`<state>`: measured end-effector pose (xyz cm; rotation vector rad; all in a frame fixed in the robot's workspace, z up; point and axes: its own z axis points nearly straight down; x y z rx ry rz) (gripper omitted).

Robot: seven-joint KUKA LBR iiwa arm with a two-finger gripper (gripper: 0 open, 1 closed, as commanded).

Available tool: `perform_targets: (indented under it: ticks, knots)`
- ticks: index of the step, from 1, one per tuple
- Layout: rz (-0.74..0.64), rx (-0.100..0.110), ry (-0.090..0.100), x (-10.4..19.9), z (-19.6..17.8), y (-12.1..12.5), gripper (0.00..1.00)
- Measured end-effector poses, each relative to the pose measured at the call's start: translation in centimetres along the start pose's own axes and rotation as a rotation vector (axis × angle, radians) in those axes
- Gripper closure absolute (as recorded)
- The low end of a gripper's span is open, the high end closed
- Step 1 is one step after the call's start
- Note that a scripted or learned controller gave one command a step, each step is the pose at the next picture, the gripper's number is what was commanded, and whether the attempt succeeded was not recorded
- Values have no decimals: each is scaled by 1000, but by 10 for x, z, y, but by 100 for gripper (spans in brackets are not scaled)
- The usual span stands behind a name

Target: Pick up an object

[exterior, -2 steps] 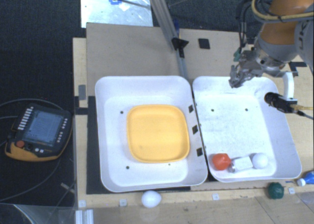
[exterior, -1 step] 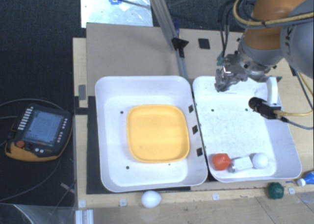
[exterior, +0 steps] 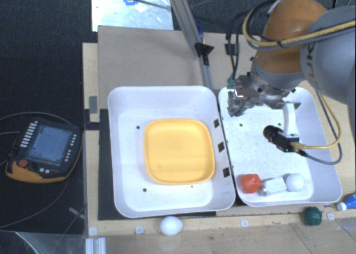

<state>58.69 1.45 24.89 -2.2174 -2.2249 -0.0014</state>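
Note:
The right bin (exterior: 261, 153) holds three small things along its near edge: a red object (exterior: 249, 182), a white block (exterior: 273, 185) and a white ball (exterior: 294, 181), lying close together. My gripper (exterior: 237, 103) hangs over the far left corner of that bin, under the orange wrist band (exterior: 289, 28), well away from those three things. A white bracket with a black cylinder (exterior: 276, 135) and a cable sticks out from the wrist over the middle of the bin. A yellow square plate (exterior: 179, 150) lies in the middle of the left bin (exterior: 125, 136).
A white egg-shaped ball (exterior: 171, 225) lies on the bench in front of the left bin. A dark green ball (exterior: 312, 215) and a blue item (exterior: 347, 204) sit off the right bin's near corner. A teach pendant (exterior: 43, 153) rests at far left. A metal pole (exterior: 186, 19) slants behind the bins.

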Motion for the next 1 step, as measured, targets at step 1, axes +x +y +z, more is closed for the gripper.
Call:
perform_targets:
  ticks: [1]
  knots:
    - [-1,0,0,48,13,-14,100]
